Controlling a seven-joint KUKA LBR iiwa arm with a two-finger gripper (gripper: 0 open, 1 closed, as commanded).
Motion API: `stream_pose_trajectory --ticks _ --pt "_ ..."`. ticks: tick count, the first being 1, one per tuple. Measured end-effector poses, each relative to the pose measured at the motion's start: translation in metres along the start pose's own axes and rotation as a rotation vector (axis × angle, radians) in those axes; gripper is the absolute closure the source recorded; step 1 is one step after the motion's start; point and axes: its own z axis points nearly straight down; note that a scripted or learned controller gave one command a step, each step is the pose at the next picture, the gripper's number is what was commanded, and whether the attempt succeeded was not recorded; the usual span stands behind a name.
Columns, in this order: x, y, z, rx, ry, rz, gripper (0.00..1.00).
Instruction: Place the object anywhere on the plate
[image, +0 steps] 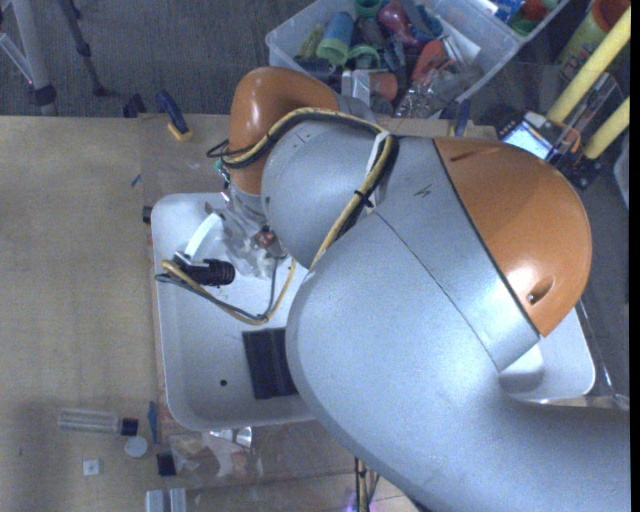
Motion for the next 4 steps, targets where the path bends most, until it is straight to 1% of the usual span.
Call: stream_pose_trajectory --ticks 1,2,3,4 --pt "-0.011 -0.008 -0.135 -0.001 -0.003 -0.453 1.00" --pt "-0.019 -0.014 -0.336 -0.002 -0.003 -0.877 1.00" --pt "-0.009 -0.005 -0.335 -0.003 0.001 -0.187 1.00" --pt "-0.011 -0.006 -0.349 -0.003 0.003 0.329 1.00"
